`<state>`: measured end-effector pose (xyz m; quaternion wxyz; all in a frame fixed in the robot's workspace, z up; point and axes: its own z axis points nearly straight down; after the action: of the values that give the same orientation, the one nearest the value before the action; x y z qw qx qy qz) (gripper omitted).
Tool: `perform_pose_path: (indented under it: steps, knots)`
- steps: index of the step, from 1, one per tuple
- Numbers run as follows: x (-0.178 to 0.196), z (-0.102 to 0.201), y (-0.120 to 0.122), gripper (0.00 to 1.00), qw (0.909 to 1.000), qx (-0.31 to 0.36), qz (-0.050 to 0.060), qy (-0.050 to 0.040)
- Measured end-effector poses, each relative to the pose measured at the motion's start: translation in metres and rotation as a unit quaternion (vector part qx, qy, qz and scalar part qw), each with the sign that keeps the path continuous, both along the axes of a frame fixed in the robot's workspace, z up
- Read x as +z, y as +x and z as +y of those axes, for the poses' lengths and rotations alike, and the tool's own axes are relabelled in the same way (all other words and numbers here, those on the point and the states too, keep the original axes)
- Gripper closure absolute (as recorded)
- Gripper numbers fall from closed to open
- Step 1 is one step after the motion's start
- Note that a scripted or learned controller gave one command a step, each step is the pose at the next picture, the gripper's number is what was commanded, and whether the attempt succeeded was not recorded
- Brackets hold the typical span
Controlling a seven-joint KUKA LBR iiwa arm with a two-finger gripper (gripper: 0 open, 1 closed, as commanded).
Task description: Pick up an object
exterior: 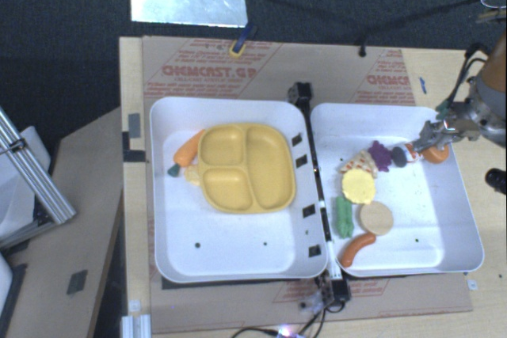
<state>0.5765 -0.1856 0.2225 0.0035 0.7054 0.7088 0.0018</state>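
One cam, fixed up high over the bench (135, 194), looking down at a slant. It sits far enough back to fit both white bins w/ room to spare: the left bin (170, 249) sits mid-pic, the right bin (455, 241) is next to it on the right. The far edge of the bench is near the top, w/ dark floor (63, 20) past it. The near edge runs along the bottom. The arm (487, 103) pokes in at the right edge, so the cam faces across its reach.
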Motion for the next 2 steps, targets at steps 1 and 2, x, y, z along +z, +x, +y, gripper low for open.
perform_pose_path:
  steps: [1, 2]
  knots:
    - [-0.009, 0.048, -0.021, 1.0, 1.0, 0.001, 0.004, 0.0018]
    - [-0.013, 0.095, -0.043, 1.0, 1.0, 0.002, 0.004, 0.0021]
